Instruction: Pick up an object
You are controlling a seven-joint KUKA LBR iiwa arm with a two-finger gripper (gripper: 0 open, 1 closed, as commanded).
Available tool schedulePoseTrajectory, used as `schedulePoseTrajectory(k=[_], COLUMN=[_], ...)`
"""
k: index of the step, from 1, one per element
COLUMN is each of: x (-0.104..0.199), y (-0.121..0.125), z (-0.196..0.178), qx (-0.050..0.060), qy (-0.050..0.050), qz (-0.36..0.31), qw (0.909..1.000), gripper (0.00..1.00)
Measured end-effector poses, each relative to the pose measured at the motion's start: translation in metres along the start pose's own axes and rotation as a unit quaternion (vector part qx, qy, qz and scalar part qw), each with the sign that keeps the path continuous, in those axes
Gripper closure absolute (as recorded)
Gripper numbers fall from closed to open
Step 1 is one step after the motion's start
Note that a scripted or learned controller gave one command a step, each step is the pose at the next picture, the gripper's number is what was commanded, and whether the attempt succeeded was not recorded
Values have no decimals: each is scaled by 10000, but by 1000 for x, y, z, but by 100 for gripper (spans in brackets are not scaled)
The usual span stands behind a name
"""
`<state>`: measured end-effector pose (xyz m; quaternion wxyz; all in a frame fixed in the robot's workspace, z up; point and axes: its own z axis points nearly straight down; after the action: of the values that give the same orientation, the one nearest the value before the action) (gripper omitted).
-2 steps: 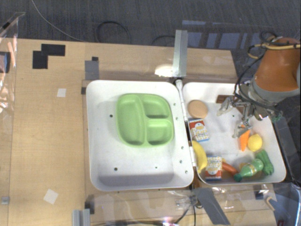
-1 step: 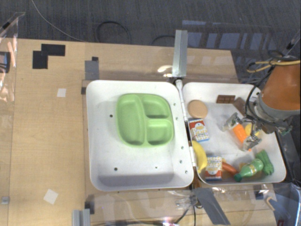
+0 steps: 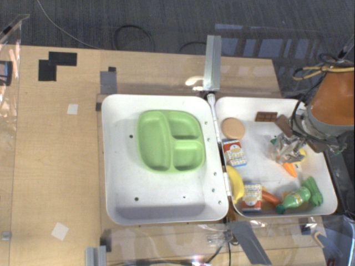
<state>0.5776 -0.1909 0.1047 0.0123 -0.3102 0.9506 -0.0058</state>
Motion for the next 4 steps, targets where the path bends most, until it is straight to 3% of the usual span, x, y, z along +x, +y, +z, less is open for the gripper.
schedulePoseTrajectory(k=[1, 2, 3, 4], x=[0, 6, 1, 1], y=[0, 4, 2, 2], z=[0, 15, 0, 1], qx=[-4, -48, -2, -6], qy=[3, 56, 2, 5], qz=[-1, 606, 578, 574], qw=[10000, 9981, 9983, 9983], gripper=[0, 0, 100, 0])
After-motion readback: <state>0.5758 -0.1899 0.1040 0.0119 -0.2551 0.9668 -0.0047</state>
